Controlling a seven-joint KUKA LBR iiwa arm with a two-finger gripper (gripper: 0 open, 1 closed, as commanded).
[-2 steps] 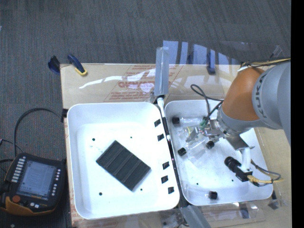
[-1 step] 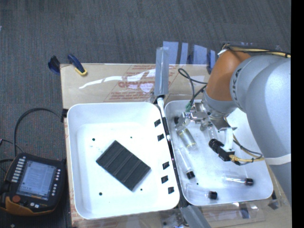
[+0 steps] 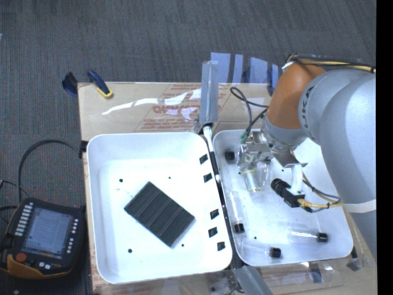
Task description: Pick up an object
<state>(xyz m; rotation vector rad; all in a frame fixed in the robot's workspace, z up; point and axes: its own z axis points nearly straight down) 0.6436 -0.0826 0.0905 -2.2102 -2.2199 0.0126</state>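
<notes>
Nearest the camera, the front rim of the left shallow white plastic bin (image 3: pixel 101 226) and that of the right shallow white plastic bin (image 3: pixel 344 251) run along the bench edge. At lower left, off the bench, rests a grey handheld control pendant with a lit screen and orange trim (image 3: pixel 42 238), its black cable looping upward.

In the right bin, near the front wall, lie 1 small black cap (image 3: pixel 275 252) and 1 clear slim tube with a black end (image 3: pixel 310 235). Another clear slim tube with a black end (image 3: pixel 236 217) lies along the left wall.

In the left bin, 1 flat dark grey ribbed rectangular panel (image 3: pixel 159 214) lies at an angle on the floor, near centre. 4 small black clips (image 3: pixel 212 195) sit along the divide between the 2 bins.

Further back in the right bin, the two-finger gripper (image 3: pixel 254 178) is lowered over the floor, with a clear cup-like item directly beneath it; finger position cannot be determined, nor whether anything is gripped. A small black block (image 3: pixel 229 155) lies just left of it. A black cylindrical fitting with cabling (image 3: pixel 284 190) hangs just right.

Behind the bins, the bare brown cardboard-coloured bench top (image 3: pixel 141 106) carries 1 blue and yellow clamp (image 3: pixel 98 83) at its far left corner.
</notes>
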